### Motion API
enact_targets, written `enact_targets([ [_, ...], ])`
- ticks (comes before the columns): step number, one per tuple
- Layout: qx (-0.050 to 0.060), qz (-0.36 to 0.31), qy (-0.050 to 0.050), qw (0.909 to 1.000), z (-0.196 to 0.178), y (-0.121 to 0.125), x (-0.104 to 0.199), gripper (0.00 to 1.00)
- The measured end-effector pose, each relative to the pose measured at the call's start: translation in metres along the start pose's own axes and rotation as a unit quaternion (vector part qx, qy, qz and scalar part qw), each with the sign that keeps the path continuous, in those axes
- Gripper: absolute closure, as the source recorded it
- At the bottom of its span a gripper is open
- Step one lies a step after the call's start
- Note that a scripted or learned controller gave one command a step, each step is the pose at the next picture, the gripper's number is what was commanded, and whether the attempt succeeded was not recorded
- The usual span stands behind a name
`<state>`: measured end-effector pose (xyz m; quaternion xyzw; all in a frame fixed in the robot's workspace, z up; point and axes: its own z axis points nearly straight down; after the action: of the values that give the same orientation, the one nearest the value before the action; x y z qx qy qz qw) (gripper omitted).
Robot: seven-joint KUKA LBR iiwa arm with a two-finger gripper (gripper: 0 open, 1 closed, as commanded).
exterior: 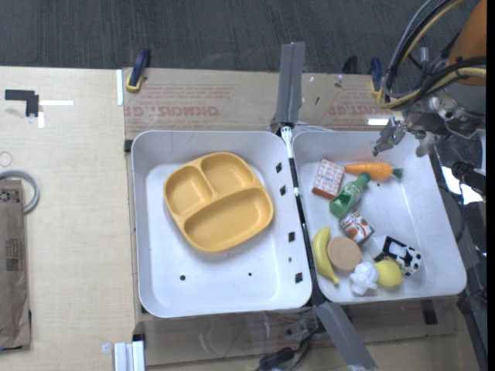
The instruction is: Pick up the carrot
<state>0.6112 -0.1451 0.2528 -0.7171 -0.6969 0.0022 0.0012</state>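
Observation:
The carrot [370, 170], orange with a green tip pointing right, lies near the far wall of the right bin [445, 230]. My gripper [387, 139] hangs just above and behind it, near the bin's far rim, with its thin fingers pointing down-left. Nothing shows between the fingers. The carrot lies apart from the gripper, a little below it in the view.
Beside the carrot are a red-and-white box [327, 178] and a green bottle [348, 195]. A can [356, 226], banana [321, 253], brown disc [343, 253], lemon [389, 273] and other small items sit nearer the front. A yellow divided plate [219, 200] lies in the left bin [155, 284].

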Motion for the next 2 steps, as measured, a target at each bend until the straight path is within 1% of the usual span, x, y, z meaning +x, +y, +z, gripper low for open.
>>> enact_targets([
  [1, 0.001, 0.032, 0.0, 0.9995, 0.033, 0.019, 0.032, 0.0],
  [2, 0.0, 0.011, 0.0, 0.9999, 0.136, 0.032, -0.034, 0.0],
])
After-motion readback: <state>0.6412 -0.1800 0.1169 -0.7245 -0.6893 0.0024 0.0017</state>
